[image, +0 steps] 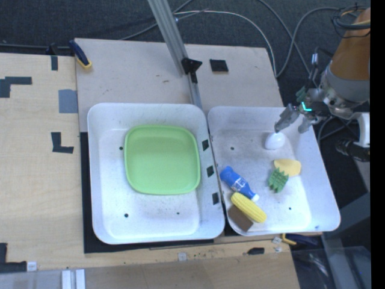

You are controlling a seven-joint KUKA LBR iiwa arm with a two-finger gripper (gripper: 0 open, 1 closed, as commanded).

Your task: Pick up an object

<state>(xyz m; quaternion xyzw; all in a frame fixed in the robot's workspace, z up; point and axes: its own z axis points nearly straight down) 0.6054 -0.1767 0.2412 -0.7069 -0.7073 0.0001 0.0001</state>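
From above, two white bins sit side by side on the bench. The left bin [102, 221] holds a square green plate [162, 159] lying flat near its middle. The right bin [319, 209] holds the loose things: a small white object [275, 141] in the upper part, a yellow piece [289, 166] just below it, touching a green spiky toy [278, 180], a blue bottle with a white end [237, 182] near the left wall, and a yellow corn cob [249, 208] just beside the bottle, lying over a brown block [240, 221] at the lower left corner. The arm comes in from the right, and the gripper [295, 121] hangs over the upper right part of that bin, its two fingers spread apart with nothing between them, just above and right of the white object.
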